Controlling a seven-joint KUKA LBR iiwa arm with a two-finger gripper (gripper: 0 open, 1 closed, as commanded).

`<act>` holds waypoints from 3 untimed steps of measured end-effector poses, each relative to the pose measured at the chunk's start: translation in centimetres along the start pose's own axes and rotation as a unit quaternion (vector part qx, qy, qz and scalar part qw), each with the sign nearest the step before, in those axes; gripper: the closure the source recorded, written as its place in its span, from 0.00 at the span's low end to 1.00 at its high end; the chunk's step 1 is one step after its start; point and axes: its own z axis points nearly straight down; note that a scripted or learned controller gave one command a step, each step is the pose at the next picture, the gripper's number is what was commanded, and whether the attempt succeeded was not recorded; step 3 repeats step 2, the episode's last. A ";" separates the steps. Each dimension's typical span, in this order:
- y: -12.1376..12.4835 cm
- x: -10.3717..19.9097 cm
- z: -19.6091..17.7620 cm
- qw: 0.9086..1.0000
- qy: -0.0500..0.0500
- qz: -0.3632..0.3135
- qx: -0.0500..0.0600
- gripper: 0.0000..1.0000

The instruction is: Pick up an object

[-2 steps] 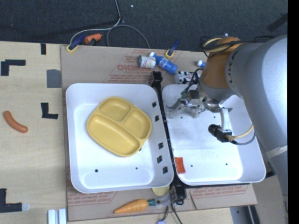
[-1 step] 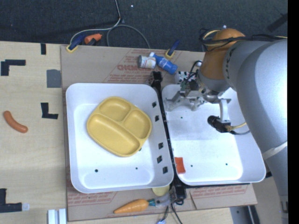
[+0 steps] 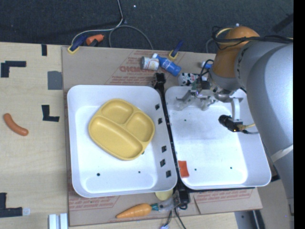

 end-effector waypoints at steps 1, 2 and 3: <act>-1.1 3.3 0.0 1.000 -0.002 0.000 0.001 0.00; -2.8 3.1 0.0 1.000 -0.002 0.000 0.000 0.00; -2.8 3.1 0.0 1.000 -0.002 0.000 0.000 0.00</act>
